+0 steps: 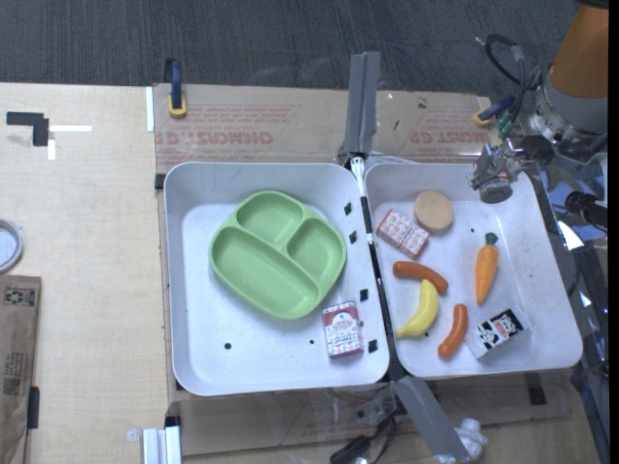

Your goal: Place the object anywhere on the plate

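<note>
two shallow white bins side by side on the bench: left bin (184, 259), right bin (551, 341).

left bin, contents:
- green plate (278, 253), three compartments, sitting toward the bin's centre and 12 o'clock half; nothing lies on it.
- small red-and-white carton (342, 330), at 5 o'clock from the plate, just beside its rim, lying flat on the bin floor.

right bin, contents:
- round tan disc (434, 211), near the 11 o'clock part of the bin.
- pink-and-white packet (402, 233), at 8 o'clock from the disc, just beside it.
- sausage (421, 275), at 6 o'clock from the packet, lying slantwise.
- banana (421, 311), directly at 6 o'clock from that sausage, its upper end close under it.
- second sausage (452, 331), at 4 o'clock from the banana, near its tip.
- carrot (486, 267), green top pointing to 12 o'clock, toward the bin's 3 o'clock side.
- black-and-white carton (498, 332), at 6 o'clock from the carrot, beside the second sausage.

arm: gripper (493, 177) over the right bin's 1 o'clock corner, well apart from the plate; whether its fingers are apart or together cannot be told, and nothing is seen between them.
</note>
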